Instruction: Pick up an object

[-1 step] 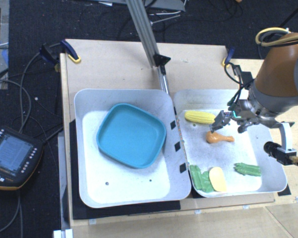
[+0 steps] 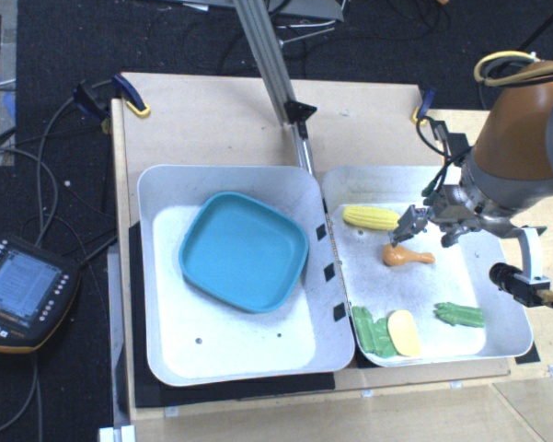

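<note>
Camera view, read from the left: we see a handheld control pendant (image 2: 18, 293) lying on the dark floor, well apart from the bench (image 2: 212, 122). On the bench, the left bin (image 2: 166, 339) holds a blue square plate (image 2: 244, 251), resting slightly tilted toward the bin's far side. A metal pole (image 2: 271, 53) slants down from the far edge to the seam between the bins.

We then come to the right bin (image 2: 497, 343). At its far left lies a yellow corn cob (image 2: 372, 217). Just nearer than it lies an orange drumstick-shaped toy (image 2: 406, 257). At the near edge we find a green leafy piece (image 2: 372, 331) touching a pale yellow slice (image 2: 405, 332), and to their right a small green vegetable (image 2: 459, 315).

The gripper (image 2: 414, 226) hangs over the far part of the right bin, between the corn cob and the drumstick toy, its tip just above the toy. We cannot tell how far its fingers are parted, and we see nothing held between them.
</note>
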Controlling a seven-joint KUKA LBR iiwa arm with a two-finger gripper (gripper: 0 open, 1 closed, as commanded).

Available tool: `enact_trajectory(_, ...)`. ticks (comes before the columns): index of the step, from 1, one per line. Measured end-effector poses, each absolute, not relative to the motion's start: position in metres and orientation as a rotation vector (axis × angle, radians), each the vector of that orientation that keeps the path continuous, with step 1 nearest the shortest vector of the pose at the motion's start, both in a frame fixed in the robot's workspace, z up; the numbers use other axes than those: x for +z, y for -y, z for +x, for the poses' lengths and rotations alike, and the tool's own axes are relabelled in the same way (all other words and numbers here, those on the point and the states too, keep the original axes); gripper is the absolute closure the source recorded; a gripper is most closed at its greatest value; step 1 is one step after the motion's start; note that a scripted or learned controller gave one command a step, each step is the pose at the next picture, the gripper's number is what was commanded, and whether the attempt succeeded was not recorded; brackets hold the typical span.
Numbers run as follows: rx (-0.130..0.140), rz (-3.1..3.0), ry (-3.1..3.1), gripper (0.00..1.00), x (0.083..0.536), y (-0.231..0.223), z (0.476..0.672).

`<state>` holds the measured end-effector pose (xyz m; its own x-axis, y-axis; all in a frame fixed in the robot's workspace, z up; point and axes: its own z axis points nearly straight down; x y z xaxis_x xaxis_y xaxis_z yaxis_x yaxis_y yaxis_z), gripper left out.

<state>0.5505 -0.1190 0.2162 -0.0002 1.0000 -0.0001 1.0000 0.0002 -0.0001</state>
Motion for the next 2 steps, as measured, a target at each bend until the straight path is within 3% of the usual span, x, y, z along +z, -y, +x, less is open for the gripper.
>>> enact_trajectory(2, 0.005, -2.218, 2.219, 0.00, 0.102, 0.114, 0.544)
